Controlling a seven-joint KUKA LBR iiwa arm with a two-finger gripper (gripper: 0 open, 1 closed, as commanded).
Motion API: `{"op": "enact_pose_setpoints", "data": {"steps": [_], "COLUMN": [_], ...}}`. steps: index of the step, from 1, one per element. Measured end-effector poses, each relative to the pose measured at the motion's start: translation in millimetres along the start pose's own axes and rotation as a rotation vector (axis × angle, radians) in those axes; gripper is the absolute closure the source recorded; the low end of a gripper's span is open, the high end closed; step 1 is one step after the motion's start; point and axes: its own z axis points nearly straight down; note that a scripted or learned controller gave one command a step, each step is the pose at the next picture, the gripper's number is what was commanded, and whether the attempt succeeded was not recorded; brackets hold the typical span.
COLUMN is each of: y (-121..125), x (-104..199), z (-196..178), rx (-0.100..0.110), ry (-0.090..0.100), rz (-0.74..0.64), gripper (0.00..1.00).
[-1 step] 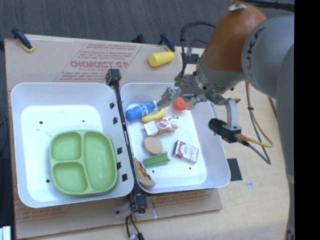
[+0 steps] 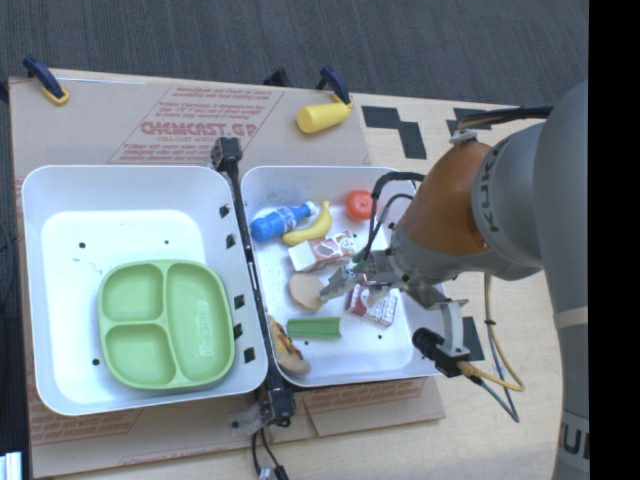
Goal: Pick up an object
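A green divided plate (image 2: 165,323) is seen lying in the left white bin (image 2: 60,193). In the right white bin (image 2: 345,363), a blue bottle (image 2: 280,220) and a yellow banana (image 2: 308,228) are placed near the top, a red ball (image 2: 359,204) is set beside them, and a tan round piece (image 2: 304,289) and a green block (image 2: 314,328) are found lower down. The gripper (image 2: 345,280) is lowered among small packets at the bin's middle, beneath the grey and orange arm (image 2: 470,213); whether its fingers are open or closed on anything cannot be told.
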Motion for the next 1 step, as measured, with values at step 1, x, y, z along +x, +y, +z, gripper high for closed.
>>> {"op": "enact_pose_setpoints", "data": {"steps": [1], "y": [1.1], "x": [0.4], "z": [-10.5], "rx": [0.0], "ry": [-0.001], "rz": [-0.007], "gripper": [1.0]}}
